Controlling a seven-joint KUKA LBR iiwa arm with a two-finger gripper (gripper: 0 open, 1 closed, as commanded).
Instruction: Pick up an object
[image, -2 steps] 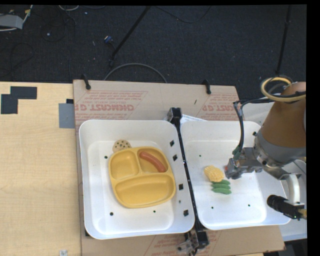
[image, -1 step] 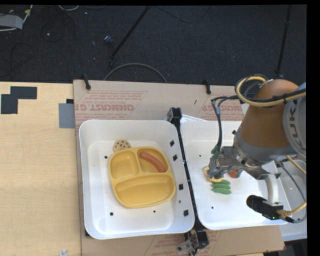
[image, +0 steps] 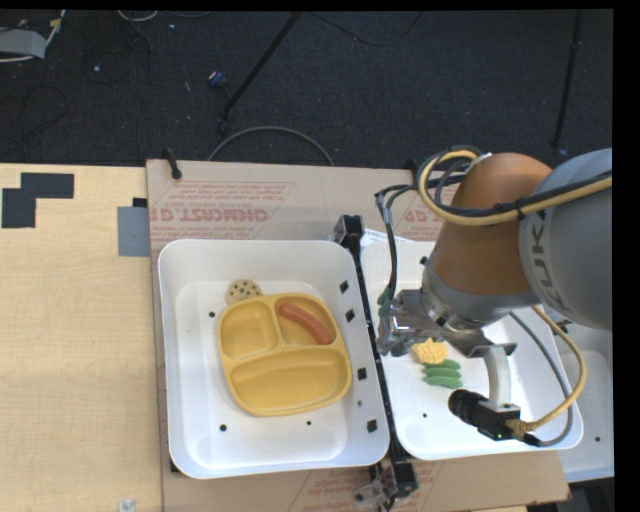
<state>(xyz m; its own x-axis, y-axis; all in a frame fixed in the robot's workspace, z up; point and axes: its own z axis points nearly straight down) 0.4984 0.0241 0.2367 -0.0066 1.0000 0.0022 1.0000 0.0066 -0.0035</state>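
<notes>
The pincer (image: 408, 335) hangs low over the right bin (image: 560, 420), near its 9 o'clock wall; whether it stands wide or narrow cannot be told, as the wrist hides it. Just at its 4 o'clock lie a yellow corn piece (image: 431, 351) and a green pea pod (image: 442, 374), touching each other. In the left bin (image: 190, 400), a yellow divided tray (image: 285, 385) carries a sausage (image: 305, 320); a cookie (image: 242, 291) sits at the tray's 11 o'clock.
</notes>
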